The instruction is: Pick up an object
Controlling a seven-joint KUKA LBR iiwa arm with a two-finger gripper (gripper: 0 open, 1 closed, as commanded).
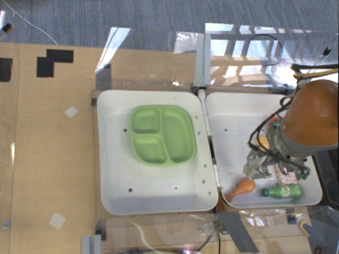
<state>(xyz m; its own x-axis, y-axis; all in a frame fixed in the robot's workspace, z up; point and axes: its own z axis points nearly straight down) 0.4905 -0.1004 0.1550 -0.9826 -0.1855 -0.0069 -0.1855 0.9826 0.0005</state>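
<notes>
In the right bin (233,115) my gripper (258,166) hangs low under the grey wrist and orange band (312,115). Just below and left of it lies an orange drumstick-shaped toy (241,188), close to the gripper; whether they touch I cannot tell. A green bottle (281,192) lies on its side near the bin's front edge, to the gripper's lower right. A small item with a red and white label (288,178) sits right above the bottle. A yellow object (263,140) peeks out from behind the wrist, mostly hidden.
The left bin (114,184) holds a light green divided plate (161,135) near its middle. A raised divider (207,142) separates the two bins. Clear plastic panels stand behind the bins, and the arm covers the right bin's right part.
</notes>
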